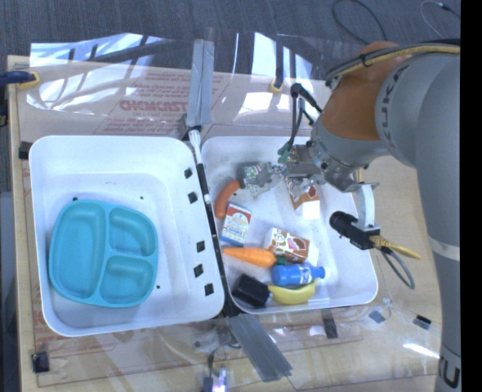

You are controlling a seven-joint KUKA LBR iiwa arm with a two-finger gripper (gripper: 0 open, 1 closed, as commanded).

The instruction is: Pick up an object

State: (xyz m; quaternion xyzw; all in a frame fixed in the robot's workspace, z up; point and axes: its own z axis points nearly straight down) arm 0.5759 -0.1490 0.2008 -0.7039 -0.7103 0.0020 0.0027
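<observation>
My gripper [300, 176] is down in the right bin [357, 278], near its far side. I cannot tell how wide it is open or if it has anything. A small brown and white packet [305, 196] sits right under it, touching or almost. A crumpled silver wrapper [256, 175] is just to its left. Closer to me from it lie a little carton [236, 224], a carrot [249, 256], a blue bottle [296, 275] and a banana [293, 293]. Far left, the other bin [45, 162] has a blue tray [103, 252].
</observation>
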